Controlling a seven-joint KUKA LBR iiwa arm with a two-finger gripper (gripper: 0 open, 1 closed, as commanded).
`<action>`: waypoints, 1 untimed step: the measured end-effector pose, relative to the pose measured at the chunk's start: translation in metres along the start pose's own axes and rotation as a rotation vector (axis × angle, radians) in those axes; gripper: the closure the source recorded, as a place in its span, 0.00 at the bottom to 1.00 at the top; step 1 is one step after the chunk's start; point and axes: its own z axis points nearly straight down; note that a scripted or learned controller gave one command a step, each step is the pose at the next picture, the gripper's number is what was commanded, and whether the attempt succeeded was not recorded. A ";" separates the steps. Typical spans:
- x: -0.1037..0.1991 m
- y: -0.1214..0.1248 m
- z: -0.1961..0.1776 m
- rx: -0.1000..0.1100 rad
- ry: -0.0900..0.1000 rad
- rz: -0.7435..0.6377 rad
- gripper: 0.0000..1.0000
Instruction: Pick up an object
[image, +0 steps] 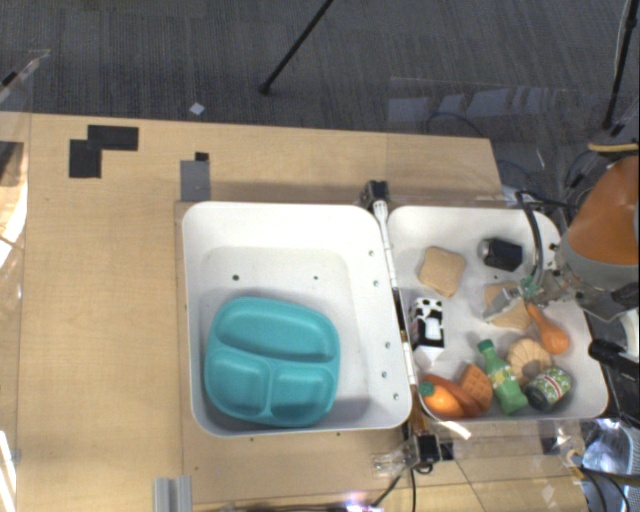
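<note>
The right bin (470, 222) holds several toy foods. A tan bread slice (441, 270) lies near its back left. A black-and-white block (428, 322) sits by the left wall. A green bottle (500, 376), a round bun (526, 352), a green can (549, 387), an orange fruit (440, 399) and a brown-orange piece (476, 384) crowd the front. My gripper (522, 291) hangs low on the bin's right side, just above a pale wedge (508, 317) and beside an orange carrot (549, 330). I see nothing held in it.
The left bin (285, 225) holds a teal divided tray (271, 359). The arm with its orange band (606, 220) comes in over the right bin's right rim. A black part (501, 253) sits near the back of the right bin. A metal divider (390, 270) runs between the bins.
</note>
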 end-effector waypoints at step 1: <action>0.000 0.005 -0.013 -0.011 -0.006 -0.002 1.00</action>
